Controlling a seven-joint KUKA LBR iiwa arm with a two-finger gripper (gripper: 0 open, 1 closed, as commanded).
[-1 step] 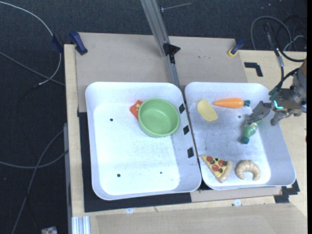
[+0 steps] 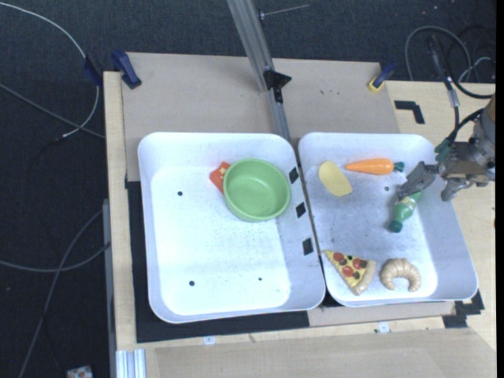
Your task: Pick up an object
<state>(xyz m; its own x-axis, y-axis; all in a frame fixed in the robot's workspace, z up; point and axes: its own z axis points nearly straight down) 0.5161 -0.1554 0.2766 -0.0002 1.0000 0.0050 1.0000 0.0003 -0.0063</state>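
Over the right bin's (image 2: 465, 250) far edge, claw (image 2: 435, 182) spread apart beside green bottle (image 2: 402, 213).

Two white bins (image 2: 157, 235), one green bowl (image 2: 256, 189), carrot (image 2: 368, 165), bottle (image 2: 401, 213), pizza slice (image 2: 349, 269), croissant (image 2: 400, 274)

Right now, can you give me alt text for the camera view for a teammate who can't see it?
The end effector hangs over the right bin's far right side, just above a green bottle, holding nothing visible. That bin also holds a carrot, a yellow piece, a pizza slice and a croissant. The left bin holds a green bowl with a red item beside it.
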